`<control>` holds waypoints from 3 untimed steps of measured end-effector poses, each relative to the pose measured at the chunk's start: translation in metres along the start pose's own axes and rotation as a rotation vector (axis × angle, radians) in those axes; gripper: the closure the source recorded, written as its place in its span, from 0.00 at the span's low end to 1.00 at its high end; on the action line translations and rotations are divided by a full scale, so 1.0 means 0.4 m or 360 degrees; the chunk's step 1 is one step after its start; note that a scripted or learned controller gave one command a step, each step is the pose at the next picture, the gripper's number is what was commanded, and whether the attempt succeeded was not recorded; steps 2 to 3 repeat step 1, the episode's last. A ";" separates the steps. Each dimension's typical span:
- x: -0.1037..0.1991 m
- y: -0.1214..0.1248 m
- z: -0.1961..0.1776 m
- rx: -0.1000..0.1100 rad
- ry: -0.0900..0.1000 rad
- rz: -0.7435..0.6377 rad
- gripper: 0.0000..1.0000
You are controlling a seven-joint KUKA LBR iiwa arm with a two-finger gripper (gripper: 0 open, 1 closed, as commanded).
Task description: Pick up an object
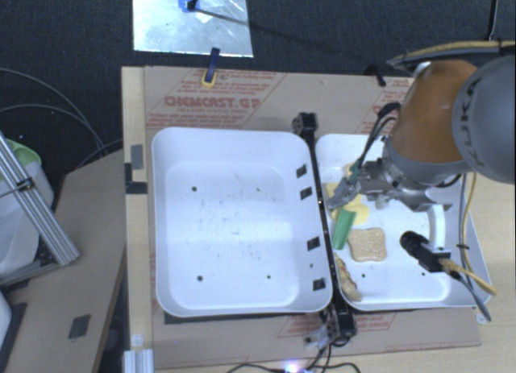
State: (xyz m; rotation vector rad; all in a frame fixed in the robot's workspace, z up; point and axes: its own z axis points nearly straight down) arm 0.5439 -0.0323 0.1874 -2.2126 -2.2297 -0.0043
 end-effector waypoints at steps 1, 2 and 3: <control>0.139 -0.124 -0.211 -0.0009 0.0002 -0.0004 0.00; 0.139 -0.124 -0.211 -0.0009 0.0002 -0.0004 0.00; 0.139 -0.124 -0.211 -0.0009 0.0002 -0.0004 0.00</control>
